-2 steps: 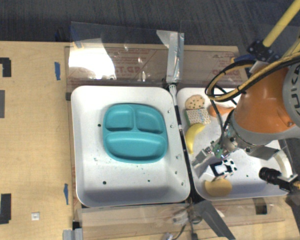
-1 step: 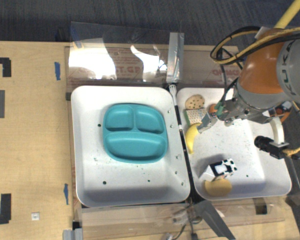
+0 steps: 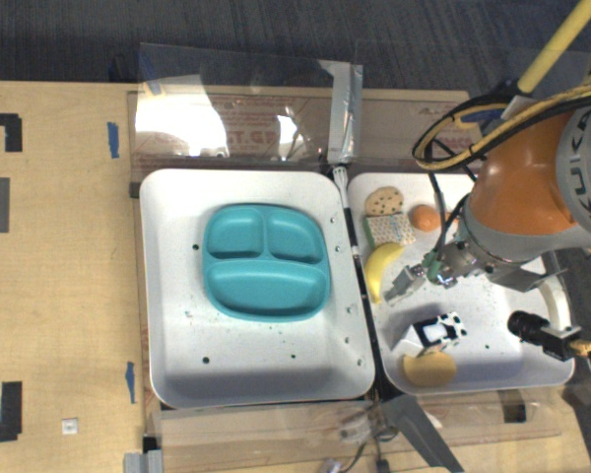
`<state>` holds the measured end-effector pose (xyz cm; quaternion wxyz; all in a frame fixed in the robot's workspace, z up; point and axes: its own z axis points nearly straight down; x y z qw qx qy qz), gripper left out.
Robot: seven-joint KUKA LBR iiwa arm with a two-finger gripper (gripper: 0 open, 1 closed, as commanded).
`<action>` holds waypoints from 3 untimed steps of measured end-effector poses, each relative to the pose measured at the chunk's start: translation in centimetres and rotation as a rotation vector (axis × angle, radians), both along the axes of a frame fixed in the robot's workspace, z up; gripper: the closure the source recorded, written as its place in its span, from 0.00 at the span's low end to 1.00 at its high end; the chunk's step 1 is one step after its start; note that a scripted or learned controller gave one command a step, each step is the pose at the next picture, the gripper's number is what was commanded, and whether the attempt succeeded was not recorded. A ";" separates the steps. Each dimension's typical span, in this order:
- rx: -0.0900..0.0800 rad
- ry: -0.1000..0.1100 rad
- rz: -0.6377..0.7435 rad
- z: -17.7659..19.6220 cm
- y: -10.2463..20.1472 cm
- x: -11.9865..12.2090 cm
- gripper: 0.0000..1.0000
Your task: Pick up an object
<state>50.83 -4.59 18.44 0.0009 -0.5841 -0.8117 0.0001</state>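
My arm reaches in from three o'clock over the right bin (image 3: 492,358), its tool (image 3: 411,282) hanging low just beside the banana (image 3: 382,269). Whether the tool is apart or together I cannot tell; the tip is too small and cluttered to read, and nothing is plainly gripped.

The things to pick from all lie in the right bin. The banana sits at nine o'clock against the left wall. A round cookie (image 3: 383,202) is at eleven o'clock, with a waffle square (image 3: 389,230) right below it and a small orange (image 3: 426,218) just to the waffle's right. A black-and-white toy (image 3: 440,331) lies at six o'clock, and a tan bun (image 3: 429,367) below it near the front wall.

My judgement: the banana is the nearest target. A clean try means settling squarely across its narrow width, clear of the bin wall it hugs, and closing only once low enough to catch the curve.

The count: two white bins, one banana, one cookie, one waffle square, one orange, one toy, one bun. The left bin (image 3: 177,353) carries one teal divided plate (image 3: 267,262) of three compartments, on the bench (image 3: 59,294).
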 end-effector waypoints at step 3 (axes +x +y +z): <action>-0.002 -0.002 0.059 -9.8 -6.5 12.9 0.00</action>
